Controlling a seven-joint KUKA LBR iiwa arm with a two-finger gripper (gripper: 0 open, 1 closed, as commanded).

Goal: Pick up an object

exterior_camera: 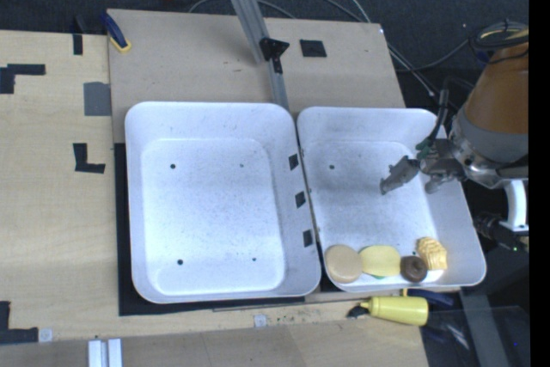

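The gripper [402, 176] hangs over the right bin [361, 129] near its right rim, open floor spreading toward frame left; whether its claw is apart cannot be told. Four small objects crowd the bin's lower edge: tan disc [344, 263], yellow disc [379, 260], brown piece [414, 269], ridged yellow piece [432, 252].

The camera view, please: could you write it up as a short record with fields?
gripper: above the right shallow white bin, nothing visibly held
right bin contents: round tan disc, flat yellow oval piece, dark brown round piece, ridged golden-yellow piece, all along its near edge
bench: yellow cylindrical tool outside the bin
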